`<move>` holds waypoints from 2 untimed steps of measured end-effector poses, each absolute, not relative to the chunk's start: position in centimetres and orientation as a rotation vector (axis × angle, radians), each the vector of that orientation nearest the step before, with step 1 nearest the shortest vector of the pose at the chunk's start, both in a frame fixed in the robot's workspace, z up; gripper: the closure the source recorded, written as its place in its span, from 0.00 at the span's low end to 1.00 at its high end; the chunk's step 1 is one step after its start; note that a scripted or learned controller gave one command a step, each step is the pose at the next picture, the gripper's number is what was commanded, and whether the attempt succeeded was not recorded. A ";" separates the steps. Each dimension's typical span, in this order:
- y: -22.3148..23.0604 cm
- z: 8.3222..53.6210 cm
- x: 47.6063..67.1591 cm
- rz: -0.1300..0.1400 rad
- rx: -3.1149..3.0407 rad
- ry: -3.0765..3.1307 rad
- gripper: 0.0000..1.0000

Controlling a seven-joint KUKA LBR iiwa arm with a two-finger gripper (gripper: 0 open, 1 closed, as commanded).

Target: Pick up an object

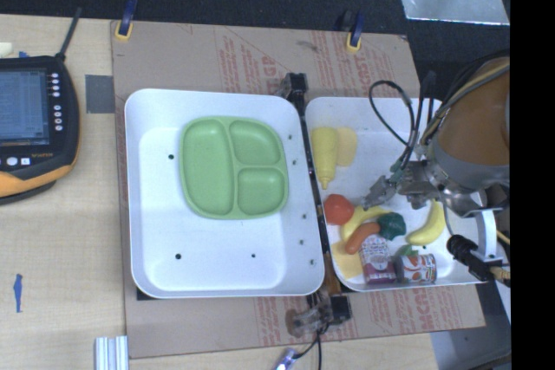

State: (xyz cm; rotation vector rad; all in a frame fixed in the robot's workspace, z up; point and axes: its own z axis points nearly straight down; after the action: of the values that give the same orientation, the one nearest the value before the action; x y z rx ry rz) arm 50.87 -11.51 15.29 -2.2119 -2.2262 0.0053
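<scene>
The right bin (364,105) holds several toy foods. A yellow corn-like piece (325,153) lies at its left wall, with a red tomato (338,209) below it. Further down are an orange sausage-like piece (362,238), a dark green item (392,225), a banana (430,225) and two small cans (375,260) (420,266). My gripper (380,191) hangs low over the middle of this bin, just right of the tomato and above the green item. Nothing shows as held in it.
The left bin (217,275) carries a green divided plate (234,166). Black cables (395,113) loop over the right bin's upper half. A teach pendant (30,126) rests at the bench's far left. The arm's body (473,134) covers the right bin's right edge.
</scene>
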 end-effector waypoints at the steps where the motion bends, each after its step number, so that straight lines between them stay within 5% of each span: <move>1: -13.4 9.1 49.8 0.005 -2.213 -2.227 0.00; 2: -13.6 10.1 49.8 0.008 -2.207 -2.232 1.00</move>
State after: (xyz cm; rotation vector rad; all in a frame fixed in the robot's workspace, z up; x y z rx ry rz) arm 49.83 -13.55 10.13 -2.2074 -2.2321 0.0078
